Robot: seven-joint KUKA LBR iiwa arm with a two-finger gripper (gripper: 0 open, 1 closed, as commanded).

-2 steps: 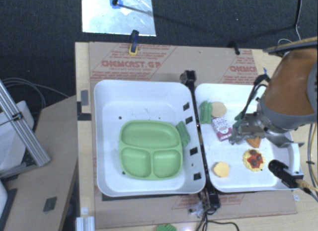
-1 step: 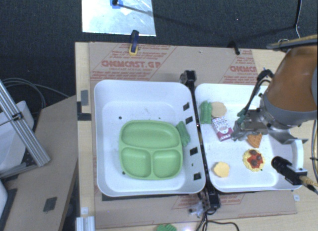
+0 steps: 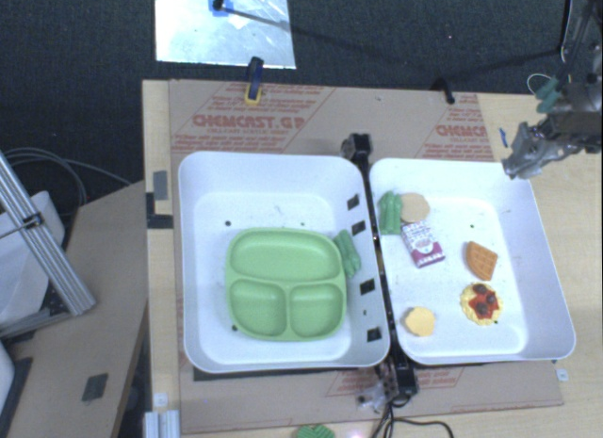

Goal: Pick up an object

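The right bin (image 3: 537,238) holds several small toy foods: a green piece (image 3: 390,210), a tan round biscuit (image 3: 415,207), a pink and white packet (image 3: 422,244), an orange waffle wedge (image 3: 481,260), a small pizza (image 3: 482,303) and a yellow round piece (image 3: 419,321). My gripper (image 3: 524,157) hangs at the far right, above the back right corner of that bin, well apart from all of them. Nothing shows between its fingers.
The left bin (image 3: 203,201) holds a green divided tray (image 3: 283,283) with a green object (image 3: 349,252) at its right edge. Black clips line the wall between the bins. A yellow clamp (image 3: 252,83) and a shiny metal sheet (image 3: 224,10) lie behind.
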